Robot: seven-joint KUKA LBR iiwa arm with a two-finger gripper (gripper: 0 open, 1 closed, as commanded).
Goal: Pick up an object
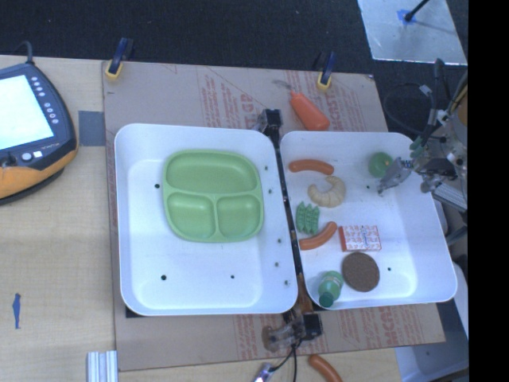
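The right bin [429, 237] holds several small items: a green ball [379, 164], two sausages [311, 166] [318, 235], a pale croissant-shaped piece [328, 190], a green ridged piece [307, 216], a red-and-white packet [360, 237], a brown disc [361, 270] and a green bottle [328, 288]. My gripper [410, 182] hangs over the bin's upper right edge, just right of the green ball. It is open, with bare white floor between the fingers [390, 181].
The left bin [139, 253] holds a green divided plate [213, 195]. An orange carrot [308, 111] lies on the cardboard behind the bins, and another sausage [324, 367] lies in front. A teach pendant [28, 130] sits at far left.
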